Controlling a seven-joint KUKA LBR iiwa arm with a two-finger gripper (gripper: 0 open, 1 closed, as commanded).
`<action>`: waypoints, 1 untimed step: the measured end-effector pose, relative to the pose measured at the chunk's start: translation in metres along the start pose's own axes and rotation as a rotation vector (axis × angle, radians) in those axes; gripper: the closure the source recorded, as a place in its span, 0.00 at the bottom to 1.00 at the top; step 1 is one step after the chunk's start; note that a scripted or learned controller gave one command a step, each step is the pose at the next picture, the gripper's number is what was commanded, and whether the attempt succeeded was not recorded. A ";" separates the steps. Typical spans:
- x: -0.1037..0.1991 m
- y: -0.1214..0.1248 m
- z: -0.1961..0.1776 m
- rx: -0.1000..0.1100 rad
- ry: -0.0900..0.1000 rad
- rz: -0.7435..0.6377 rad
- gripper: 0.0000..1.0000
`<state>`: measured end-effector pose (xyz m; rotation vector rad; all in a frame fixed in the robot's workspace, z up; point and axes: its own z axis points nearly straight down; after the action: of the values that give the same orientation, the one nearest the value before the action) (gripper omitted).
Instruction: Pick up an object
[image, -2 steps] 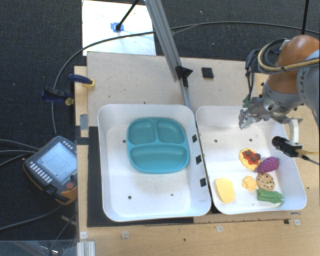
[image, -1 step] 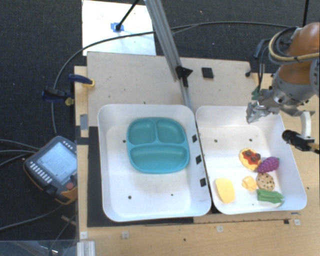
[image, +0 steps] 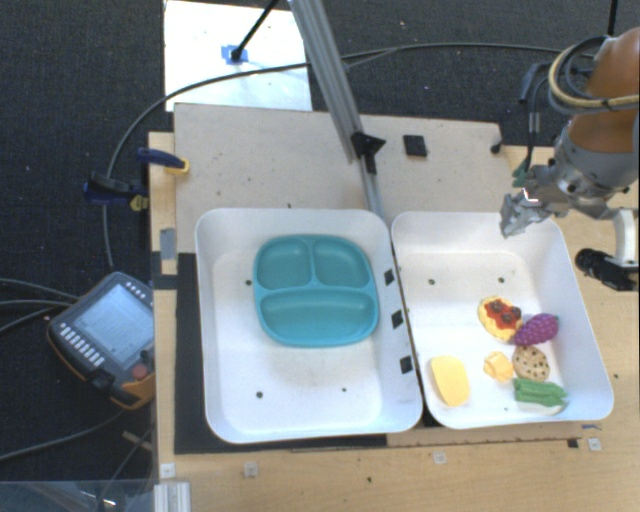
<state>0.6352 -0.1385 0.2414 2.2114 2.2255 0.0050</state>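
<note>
Pick had not started as far as the frame showed. The grey two-finger end effector (image: 518, 216) sat over the far right corner of the right shallow white plastic bin (image: 455, 262), above the rim area, well apart from every candidate object. Couldn't tell whether it was open or closed; nothing was visible between its tips.

All objects lay on the bin floor, clustered in the near right corner of that bin: a yellow flat wedge like toy cheese (image: 450, 380), a small yellow-orange chunk (image: 497, 365), a round toy pastry with red topping (image: 500, 316), a purple toy grape bunch (image: 537, 327), a brown speckled toy cookie (image: 530, 362), and a green toy pod (image: 540, 394). Several of them touched or sat just beside each other; the cheese wedge stood clearest.

The left white bin (image: 225, 340) carried a teal divided plastic plate (image: 315, 290).

Left to do, my read: travel to the cluster, descend, grasp, lift. Basically everything.
</note>
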 end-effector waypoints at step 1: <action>0.059 0.003 -0.007 0.001 0.003 -0.005 1.00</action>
<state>0.6375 -0.0798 0.2486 2.2079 2.2328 0.0066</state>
